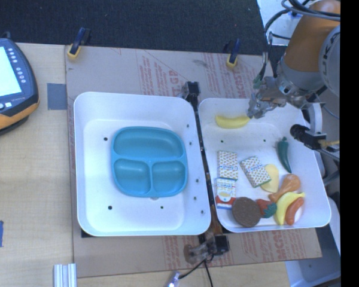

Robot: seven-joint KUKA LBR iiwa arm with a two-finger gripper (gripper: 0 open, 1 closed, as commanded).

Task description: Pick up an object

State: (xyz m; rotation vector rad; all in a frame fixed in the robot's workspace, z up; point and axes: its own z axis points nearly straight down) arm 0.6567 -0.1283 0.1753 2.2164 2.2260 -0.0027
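Observation:
My gripper (pixel 255 112) hangs over the far part of the right bin (pixel 323 178), just right of a yellow banana (pixel 232 121) that lies near the bin's far left corner. Nothing shows between its fingers. Toward the near end of this bin lie a green pepper (pixel 283 154), two patterned packets (pixel 227 164) (pixel 255 171), a brown round cookie (pixel 246 211), a second yellow banana (pixel 285 204), an orange carrot (pixel 285 185) and other small toy foods.
The left bin (pixel 90 160) holds a blue divided plate (pixel 149 161). A tablet device (pixel 6 85) rests at the bench's left edge. Clamps (pixel 76 43) (pixel 232 52) hold the cardboard at the far side. A black fixture (pixel 192 91) sits between the bins.

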